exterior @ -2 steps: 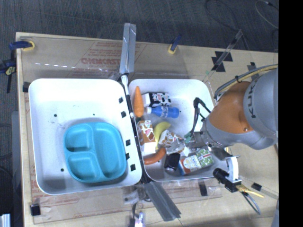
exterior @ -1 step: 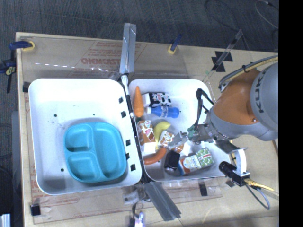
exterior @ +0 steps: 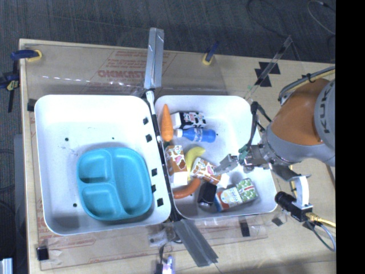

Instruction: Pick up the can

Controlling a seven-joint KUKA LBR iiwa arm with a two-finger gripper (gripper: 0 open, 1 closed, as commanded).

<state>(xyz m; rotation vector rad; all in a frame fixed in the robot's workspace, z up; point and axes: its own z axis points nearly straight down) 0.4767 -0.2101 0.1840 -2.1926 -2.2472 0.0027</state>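
Currently, surface [exterior: 85, 59] carries two white bins. Left bin [exterior: 51, 124] holds a blue divided tray [exterior: 114, 182]. Right bin [exterior: 239, 110] holds clutter: carrot [exterior: 166, 124], banana [exterior: 194, 154], can [exterior: 239, 192] lying at its near right corner. End effector [exterior: 228, 162] hovers just beyond the can; finger state cannot be told.

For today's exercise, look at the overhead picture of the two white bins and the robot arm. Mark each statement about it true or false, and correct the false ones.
1. The blue divided tray lies in the left bin. True.
2. The carrot lies in the left bin. False: it lies in the right bin, along its left wall.
3. The gripper is over the right bin. True.
4. The banana rests on the blue tray. False: it lies among the items in the right bin.
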